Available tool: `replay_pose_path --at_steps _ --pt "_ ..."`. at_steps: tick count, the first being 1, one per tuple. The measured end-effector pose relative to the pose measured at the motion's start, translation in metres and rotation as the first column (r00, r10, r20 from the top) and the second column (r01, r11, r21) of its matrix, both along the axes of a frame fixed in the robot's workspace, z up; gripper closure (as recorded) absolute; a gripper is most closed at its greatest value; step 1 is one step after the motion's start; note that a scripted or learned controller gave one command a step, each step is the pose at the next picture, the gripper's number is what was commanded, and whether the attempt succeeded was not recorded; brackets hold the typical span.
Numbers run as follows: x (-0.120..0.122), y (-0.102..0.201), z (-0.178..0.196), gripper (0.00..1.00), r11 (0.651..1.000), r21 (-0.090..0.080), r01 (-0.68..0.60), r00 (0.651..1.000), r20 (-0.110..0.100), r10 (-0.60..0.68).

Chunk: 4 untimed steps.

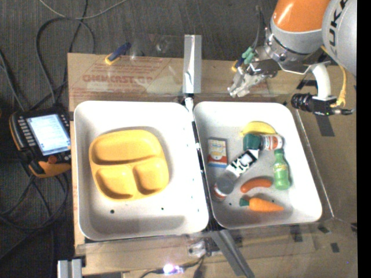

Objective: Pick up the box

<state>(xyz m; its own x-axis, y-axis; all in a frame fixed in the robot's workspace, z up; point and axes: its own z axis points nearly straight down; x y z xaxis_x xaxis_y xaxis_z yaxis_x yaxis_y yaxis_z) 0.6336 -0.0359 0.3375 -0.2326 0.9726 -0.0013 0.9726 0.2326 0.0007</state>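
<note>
The claw (239,87) hangs above the far rim of the right bin (301,126), at the end of the grey arm with its orange band (298,4); whether it is apart or together I cannot tell, and nothing shows clamped in it; it sits over the bare surface (214,77) just beyond the bin's back edge. Nearest below the claw, inside the right bin, lies a yellow banana (258,127), touching a small can with a red and green label (264,142); lower and to the left of the claw lies the box (217,152), a small white and orange carton lying flat near the bin's left wall, apart from the claw; just beside the box, on its right, a black and white item (242,163) lies tilted. Farther from the claw, a green bottle (280,171) lies beside a red sausage-shaped toy (255,185); a grey round item (225,185) lies below the box; an orange carrot (262,205) lies nearest the front rim. Well to the claw's left, the left bin (87,213) holds a yellow compartment tray (128,162); beyond it a tablet (42,133) rests off the surface's left edge.
</note>
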Motion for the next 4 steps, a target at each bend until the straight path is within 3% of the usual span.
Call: replay_pose_path --at_steps 1,2,3,4 --pt "-0.035 0.034 -0.083 1.00 0.976 0.001 0.216 0.976 -0.004 -0.216" --pt "-0.097 -0.032 -0.061 1.00 0.901 -0.002 0.433 0.901 -0.004 -0.433" --pt "-0.151 -0.013 -0.055 1.00 0.689 -0.003 0.725 0.689 -0.004 -0.725" --pt "-0.141 0.038 -0.108 1.00 0.429 -0.006 0.903 0.429 -0.004 -0.903"
